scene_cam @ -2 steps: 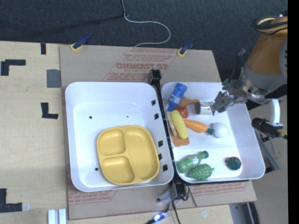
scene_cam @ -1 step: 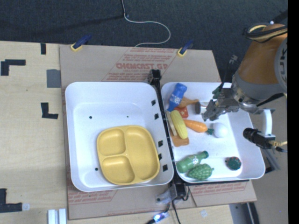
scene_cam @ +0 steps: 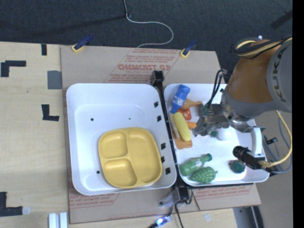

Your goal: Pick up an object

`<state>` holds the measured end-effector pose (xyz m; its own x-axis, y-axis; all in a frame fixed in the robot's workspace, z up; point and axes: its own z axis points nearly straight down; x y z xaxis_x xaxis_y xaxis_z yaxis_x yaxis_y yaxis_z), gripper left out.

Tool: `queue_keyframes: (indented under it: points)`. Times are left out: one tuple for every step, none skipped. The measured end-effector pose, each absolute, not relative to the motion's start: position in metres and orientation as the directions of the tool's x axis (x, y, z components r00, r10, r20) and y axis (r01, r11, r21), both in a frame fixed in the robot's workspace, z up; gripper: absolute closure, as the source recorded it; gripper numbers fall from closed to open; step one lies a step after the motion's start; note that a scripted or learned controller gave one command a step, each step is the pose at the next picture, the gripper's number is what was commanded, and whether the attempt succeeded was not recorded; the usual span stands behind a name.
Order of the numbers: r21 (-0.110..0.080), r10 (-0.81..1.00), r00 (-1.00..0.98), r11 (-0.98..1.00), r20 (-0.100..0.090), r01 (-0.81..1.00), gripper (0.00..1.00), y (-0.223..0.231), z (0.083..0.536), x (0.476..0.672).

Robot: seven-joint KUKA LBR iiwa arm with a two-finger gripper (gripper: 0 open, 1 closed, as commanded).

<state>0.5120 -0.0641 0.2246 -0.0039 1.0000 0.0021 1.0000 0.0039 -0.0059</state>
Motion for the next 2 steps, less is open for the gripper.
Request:
queue_keyframes:
  points:
    - [-0.004, 1.0, -0.001, 0.001, 0.001, 1.0, 1.0, -0.061, 0.229, 0.495]
    - [-0.004, 1.0, -0.001, 0.001, 0.0, 1.0, 1.0, -0.053, 0.219, 0.5]
